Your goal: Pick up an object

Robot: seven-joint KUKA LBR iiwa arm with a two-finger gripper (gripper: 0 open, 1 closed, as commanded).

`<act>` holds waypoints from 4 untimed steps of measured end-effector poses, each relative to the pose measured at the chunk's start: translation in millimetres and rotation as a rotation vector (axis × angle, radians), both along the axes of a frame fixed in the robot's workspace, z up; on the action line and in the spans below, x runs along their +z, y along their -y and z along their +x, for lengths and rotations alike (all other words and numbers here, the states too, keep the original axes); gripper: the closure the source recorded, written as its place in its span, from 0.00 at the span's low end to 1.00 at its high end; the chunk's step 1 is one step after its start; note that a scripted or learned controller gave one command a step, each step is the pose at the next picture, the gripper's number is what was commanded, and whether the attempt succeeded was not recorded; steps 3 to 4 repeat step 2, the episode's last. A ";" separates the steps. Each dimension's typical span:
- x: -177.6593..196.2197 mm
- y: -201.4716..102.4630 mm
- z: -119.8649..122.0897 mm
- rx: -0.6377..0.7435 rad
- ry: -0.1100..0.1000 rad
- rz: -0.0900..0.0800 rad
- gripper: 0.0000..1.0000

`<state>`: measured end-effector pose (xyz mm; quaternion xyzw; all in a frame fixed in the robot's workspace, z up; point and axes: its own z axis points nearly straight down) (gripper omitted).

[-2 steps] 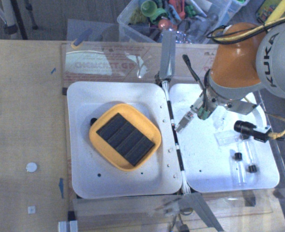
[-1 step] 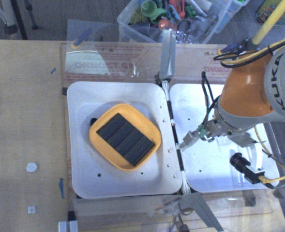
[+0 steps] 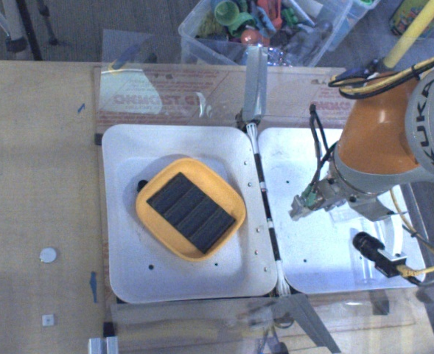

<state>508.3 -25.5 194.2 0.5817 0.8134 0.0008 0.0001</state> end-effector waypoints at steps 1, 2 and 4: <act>144.4 10.0 -27.5 -0.022 0.002 -0.002 1.00; 77.0 83.5 -21.0 -0.614 -0.005 -0.001 1.00; 77.0 83.5 -21.0 -0.614 -0.005 -0.001 1.00</act>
